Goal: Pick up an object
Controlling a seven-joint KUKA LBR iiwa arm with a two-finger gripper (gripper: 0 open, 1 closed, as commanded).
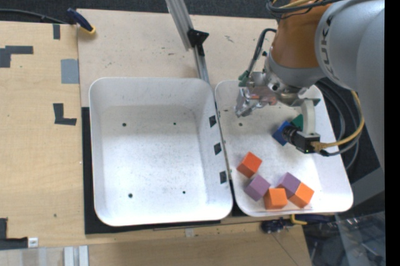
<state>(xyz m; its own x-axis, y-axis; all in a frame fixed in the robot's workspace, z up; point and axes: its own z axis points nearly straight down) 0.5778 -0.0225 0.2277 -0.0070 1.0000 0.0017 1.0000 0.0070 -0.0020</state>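
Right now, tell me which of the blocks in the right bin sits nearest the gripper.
The lone orange block, lying apart, up-left of the other four. It is closest to the gripper; the two purple and two other orange blocks cluster farther down the right bin.

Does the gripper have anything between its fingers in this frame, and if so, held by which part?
Nothing is held. The gripper hangs over bare floor of the right white bin, apart from the orange and purple foam cubes at the bin's near end.

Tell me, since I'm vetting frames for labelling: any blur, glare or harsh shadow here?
Camera view: blocks such as the orange cube look sharp; the gripper is slightly soft; lighting is even, no glare on the right bin, only faint shadows.
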